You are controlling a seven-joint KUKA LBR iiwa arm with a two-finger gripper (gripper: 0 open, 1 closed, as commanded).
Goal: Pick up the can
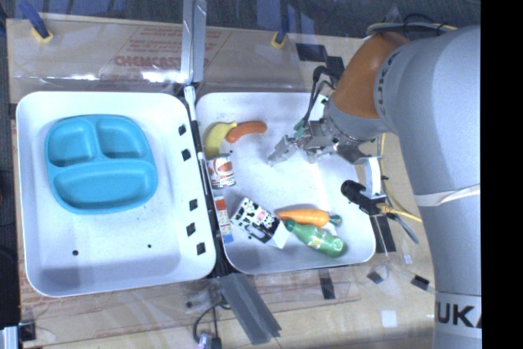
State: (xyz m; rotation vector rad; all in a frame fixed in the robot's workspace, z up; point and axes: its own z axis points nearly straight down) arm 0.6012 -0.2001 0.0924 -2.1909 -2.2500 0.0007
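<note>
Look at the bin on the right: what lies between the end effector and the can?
In the camera view, bare white bin floor separates the end effector from the can. The hot dog and banana sit just above that stretch.

Grey arm (433, 135) comes in from right, orange band (359, 86) above wrist. Gripper (282, 151) points left & down at a slant. Nothing seen btwn its tips.
</note>
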